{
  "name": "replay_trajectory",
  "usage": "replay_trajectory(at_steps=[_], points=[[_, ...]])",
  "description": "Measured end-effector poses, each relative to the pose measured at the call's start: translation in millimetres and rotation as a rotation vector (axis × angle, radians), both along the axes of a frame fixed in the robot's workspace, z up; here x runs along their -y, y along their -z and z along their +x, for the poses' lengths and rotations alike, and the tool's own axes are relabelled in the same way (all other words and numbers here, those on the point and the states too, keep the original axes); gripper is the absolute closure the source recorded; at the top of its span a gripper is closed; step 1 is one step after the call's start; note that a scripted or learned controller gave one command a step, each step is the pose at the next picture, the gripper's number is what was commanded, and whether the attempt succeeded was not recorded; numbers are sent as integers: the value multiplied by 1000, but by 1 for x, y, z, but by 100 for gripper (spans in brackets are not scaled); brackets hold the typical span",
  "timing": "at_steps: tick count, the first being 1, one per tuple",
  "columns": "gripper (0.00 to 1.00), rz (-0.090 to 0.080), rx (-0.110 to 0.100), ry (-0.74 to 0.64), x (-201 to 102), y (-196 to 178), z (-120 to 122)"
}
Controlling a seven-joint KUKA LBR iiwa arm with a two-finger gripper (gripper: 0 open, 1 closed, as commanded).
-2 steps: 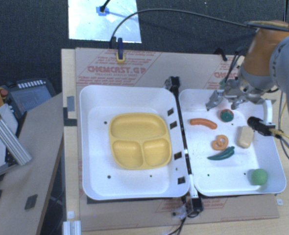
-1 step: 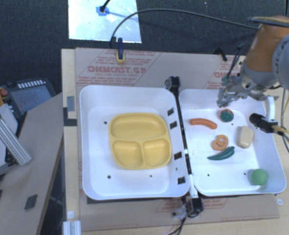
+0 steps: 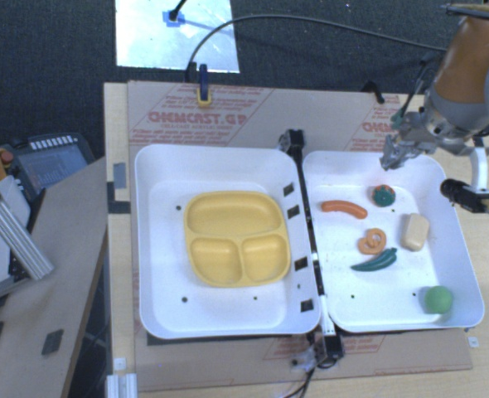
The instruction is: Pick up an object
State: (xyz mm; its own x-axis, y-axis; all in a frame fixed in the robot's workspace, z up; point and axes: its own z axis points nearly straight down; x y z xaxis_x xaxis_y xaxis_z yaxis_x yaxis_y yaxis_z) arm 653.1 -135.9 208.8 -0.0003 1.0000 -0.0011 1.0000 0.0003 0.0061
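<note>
The right bin (image 3: 352,309) holds an orange sausage (image 3: 344,209), a small dark green and red round toy (image 3: 383,195), an orange ring-shaped piece (image 3: 373,241), a cream block (image 3: 415,231), a dark green pepper (image 3: 375,261) and a green ball (image 3: 438,299). My gripper (image 3: 393,159) hangs above the bin's far edge, just beyond the round toy, with nothing seen between its fingers.
The left bin (image 3: 157,222) holds a yellow divided tray (image 3: 234,237). A black clip strip (image 3: 304,230) runs between the two bins. Cardboard lies under both bins. A teach pendant (image 3: 50,166) and a metal rail (image 3: 12,235) sit at the left.
</note>
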Motion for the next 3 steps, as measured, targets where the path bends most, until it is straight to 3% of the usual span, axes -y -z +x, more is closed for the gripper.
replay_trajectory(at_steps=[1, 2, 3], points=[[100, 0, 1, 0, 2, -51, -8], [100, 0, -2, -3, 2, -63, -7], [100, 2, -4, -8, -49, -49, 2]])
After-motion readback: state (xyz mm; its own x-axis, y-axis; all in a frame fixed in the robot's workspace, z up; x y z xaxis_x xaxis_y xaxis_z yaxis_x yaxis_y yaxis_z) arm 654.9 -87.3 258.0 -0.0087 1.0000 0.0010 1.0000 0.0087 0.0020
